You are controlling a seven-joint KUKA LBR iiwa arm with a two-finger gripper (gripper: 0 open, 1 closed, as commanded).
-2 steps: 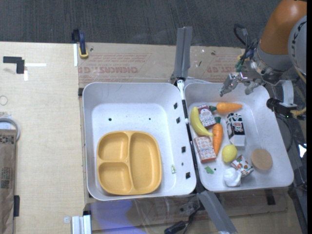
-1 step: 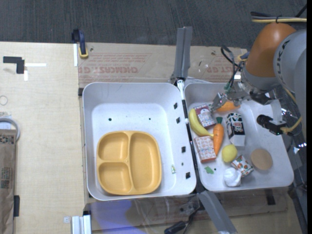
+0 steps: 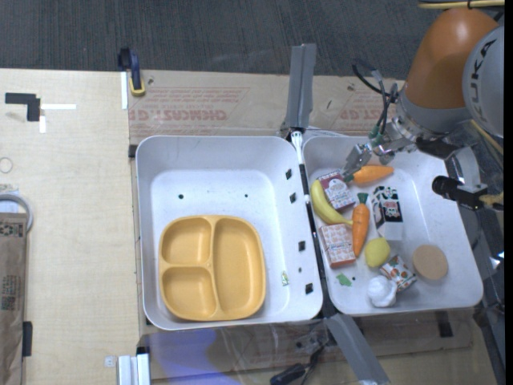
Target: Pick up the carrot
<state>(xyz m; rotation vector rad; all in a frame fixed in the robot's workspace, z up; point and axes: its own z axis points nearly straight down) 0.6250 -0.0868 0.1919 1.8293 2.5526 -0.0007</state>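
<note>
A: Report, big items first. Arm (image 3: 449,54) enters upper right of frame, orange band over the wrist, angled down-left into the right bin (image 3: 461,295). Left bin (image 3: 152,215), centre of frame, carries a yellow divided plate (image 3: 212,265) at its lower half; not part of this job.

B: Gripper?

A: Gripper (image 3: 358,164) sits at upper centre of right bin, tip right at the left end of an orange carrot (image 3: 373,174) lying nearly level. Too small and cluttered to tell whether it's apart, together or clamped; no grasp claimed.

B: Only one carrot?

A: No. Second carrot (image 3: 360,222) stands upright in frame just below, mid bin, wedged betw. banana (image 3: 322,204) on its left and a b/w carton (image 3: 389,210) on its right. Lemon (image 3: 377,251) just under its tip.

B: Why that approach?

A: Judgement: upper carrot lies freer, fewer neighbours touching, so easier access. Crowding around lower one risks a bad pinch.
</note>
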